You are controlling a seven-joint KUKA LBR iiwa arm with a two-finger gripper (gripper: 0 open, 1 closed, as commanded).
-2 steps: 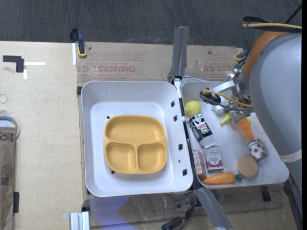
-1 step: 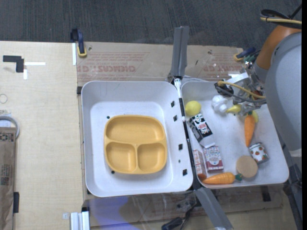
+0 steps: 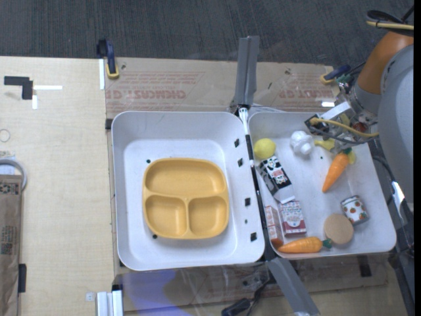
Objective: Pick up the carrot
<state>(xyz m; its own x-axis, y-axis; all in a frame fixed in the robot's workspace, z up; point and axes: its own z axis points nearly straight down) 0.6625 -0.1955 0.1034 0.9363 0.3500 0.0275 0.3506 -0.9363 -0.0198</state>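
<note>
Nearest the camera, along the right bin's (image 3: 388, 242) front wall: a smooth orange carrot (image 3: 301, 245) lying flat with its green end pointing right, touching a round tan disc (image 3: 338, 230). Just beside the disc, a small tin (image 3: 354, 210) with a red-and-white label. Left of these, two small red-and-white cartons (image 3: 287, 218), boxy, matte.

Second carrot (image 3: 335, 170), tapered, glossy orange, lies tilted in the bin's far right part, tip toward the front, top end up by the gripper.

Gripper (image 3: 331, 131): at the far right corner of the right bin, over the carrot's top end. Fingers lost in cables and dark metal; cannot tell their spacing or whether they touch the carrot.

Also in the right bin: yellow ball-like fruit (image 3: 264, 148), white lumpy object (image 3: 301, 142), black-and-white carton (image 3: 275, 174).

Left bin (image 3: 125, 176): a yellow plastic plate (image 3: 186, 197) with three compartments and rounded corners.
</note>
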